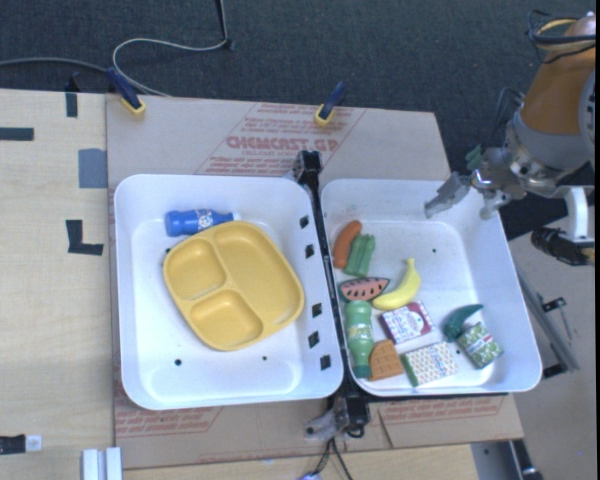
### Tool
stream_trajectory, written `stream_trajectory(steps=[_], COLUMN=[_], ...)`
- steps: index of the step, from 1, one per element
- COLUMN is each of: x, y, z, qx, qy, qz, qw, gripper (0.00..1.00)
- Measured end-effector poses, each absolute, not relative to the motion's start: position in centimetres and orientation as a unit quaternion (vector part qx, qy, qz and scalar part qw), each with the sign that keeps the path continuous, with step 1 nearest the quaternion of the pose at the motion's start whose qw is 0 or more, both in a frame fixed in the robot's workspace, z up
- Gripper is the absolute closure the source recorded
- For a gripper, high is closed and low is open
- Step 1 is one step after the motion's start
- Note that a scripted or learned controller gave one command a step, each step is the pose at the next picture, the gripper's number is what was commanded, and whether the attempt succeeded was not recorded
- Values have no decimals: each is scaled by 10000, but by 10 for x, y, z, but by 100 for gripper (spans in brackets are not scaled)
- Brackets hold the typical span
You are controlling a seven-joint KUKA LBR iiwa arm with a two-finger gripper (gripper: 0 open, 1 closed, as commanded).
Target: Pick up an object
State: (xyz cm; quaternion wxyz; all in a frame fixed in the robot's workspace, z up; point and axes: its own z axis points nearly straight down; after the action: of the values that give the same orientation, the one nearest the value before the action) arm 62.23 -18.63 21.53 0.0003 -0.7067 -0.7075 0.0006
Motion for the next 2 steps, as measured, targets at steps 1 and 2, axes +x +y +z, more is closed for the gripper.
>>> stream_trajectory(steps=[1, 2], x=[666, 644], y=[-153, -100], z=[86, 85], qx=[-7062, -7075], qy=[-7080, -7067], qz=[-5, 30], qw=[-11, -22], gripper=[0, 0])
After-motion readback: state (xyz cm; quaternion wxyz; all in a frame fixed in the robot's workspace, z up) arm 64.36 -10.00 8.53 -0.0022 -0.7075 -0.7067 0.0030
